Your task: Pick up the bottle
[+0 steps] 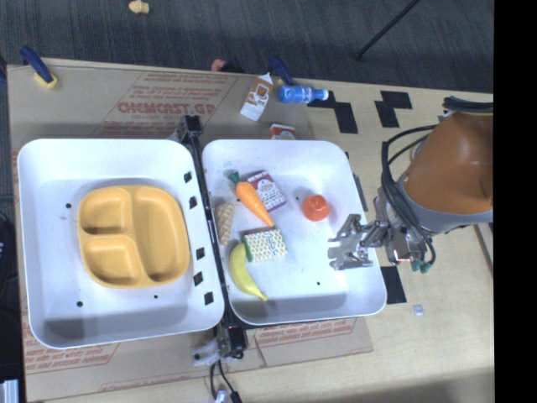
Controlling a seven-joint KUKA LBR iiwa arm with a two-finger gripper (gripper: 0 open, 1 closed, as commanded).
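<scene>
The gripper (348, 243) hangs low over the right bin (359, 290), near that bin's right wall, and its fingers stand apart with nothing between them. The arm (449, 175) reaches in behind it, grey with an orange dome, trailing a few cables.

The bottle (295, 94) is nowhere near it: a small blue one lying on its side on the worktop (436, 342), outside the bins, well beyond the gripper toward the far edge and a little to its left in the view. A small carton (257, 97) lies just beside the bottle, on the side farther from the gripper.

Closest to the gripper is a red ball (315, 207), just up and to the left of it (apart, not touching). Farther left in the same bin sit a carrot (253, 202) lying against a small box (268, 190), a green packet (265, 244), a banana (242, 270) and a pale cob-like thing (225, 222) I can't make out.

The left bin (50, 309), well away from the gripper, carries a yellow tray (132, 234) with three compartments.
</scene>
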